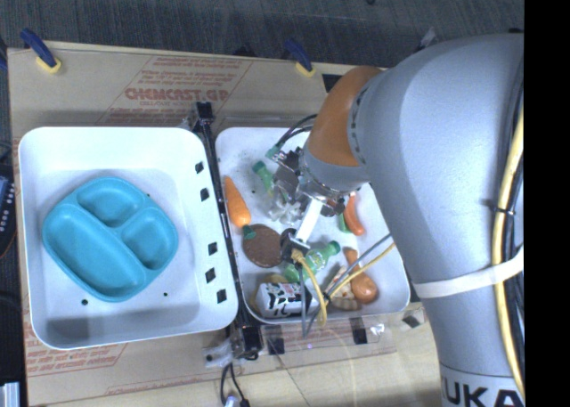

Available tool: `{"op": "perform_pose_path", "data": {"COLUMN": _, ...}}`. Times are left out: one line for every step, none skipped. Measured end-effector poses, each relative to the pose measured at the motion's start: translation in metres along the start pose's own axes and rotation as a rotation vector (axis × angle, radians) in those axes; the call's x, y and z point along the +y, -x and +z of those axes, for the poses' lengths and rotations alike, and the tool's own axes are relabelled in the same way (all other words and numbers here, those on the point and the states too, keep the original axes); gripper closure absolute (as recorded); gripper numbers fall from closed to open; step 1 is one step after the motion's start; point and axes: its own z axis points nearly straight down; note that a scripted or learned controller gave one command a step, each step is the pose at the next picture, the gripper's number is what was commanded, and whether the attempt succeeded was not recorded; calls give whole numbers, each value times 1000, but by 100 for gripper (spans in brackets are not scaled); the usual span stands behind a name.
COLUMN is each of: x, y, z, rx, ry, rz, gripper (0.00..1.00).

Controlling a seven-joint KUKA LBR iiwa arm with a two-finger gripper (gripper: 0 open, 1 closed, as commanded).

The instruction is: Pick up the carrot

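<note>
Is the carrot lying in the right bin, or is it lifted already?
Lying in the bin. The carrot rests flat on the right bin's floor by its left wall, apart from the gripper.

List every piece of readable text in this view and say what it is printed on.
"CHEMCAST GP": red print on the brown board under the bins; smaller red lines around it are too blurred to read.
"UKA": white letters on the arm's base, cut off at the frame edge.
Black-and-white carton: print unreadable.

arm: reaching in from right, wrist bent down | end effector (289,205): low, fingers obscured
</note>
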Motion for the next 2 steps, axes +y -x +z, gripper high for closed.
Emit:
{"op": "perform_pose_path", "data": {"x": -87, "y": -68, "z": -93, "rx": 11, "ry": 12, "rz": -96, "gripper": 100}}
{"op": "perform_pose_path", "data": {"x": -138, "y": -45, "z": -88, "rx": 0, "ry": 6, "rz": 30, "gripper": 100}}
